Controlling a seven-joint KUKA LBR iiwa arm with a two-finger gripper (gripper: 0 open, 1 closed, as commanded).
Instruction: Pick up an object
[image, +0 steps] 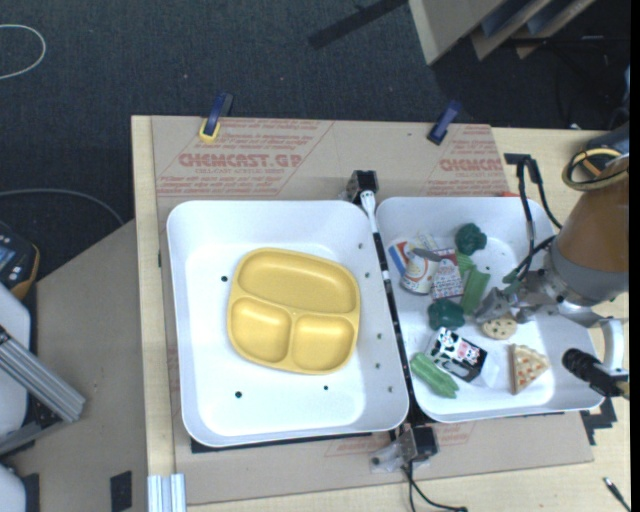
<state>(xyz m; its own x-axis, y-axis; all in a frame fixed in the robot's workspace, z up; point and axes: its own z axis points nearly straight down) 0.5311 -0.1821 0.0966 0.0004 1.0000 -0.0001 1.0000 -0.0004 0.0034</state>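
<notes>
The right bin (440, 215) holds several small toys. Among them are a pizza slice (526, 366), a round cookie (496, 326), a black-and-white cow-patterned block (459, 353), a light green pod (434, 374), a dark green lump (446, 314), a green stick-shaped piece (474, 290), a white cup with red and blue marks (412, 265) and a green round toy (470, 238). My gripper (512, 300) hangs low over the bin's right half, just above the cookie and beside the green stick-shaped piece. The arm's orange band (600, 232) rises behind it.
The left bin (200, 300) carries a yellow divided plate (294, 310). A black divider strip (382, 275) runs between the bins. Clamps (214, 117) sit at the cardboard's far edge. Cables (526, 190) trail by the right bin's far corner.
</notes>
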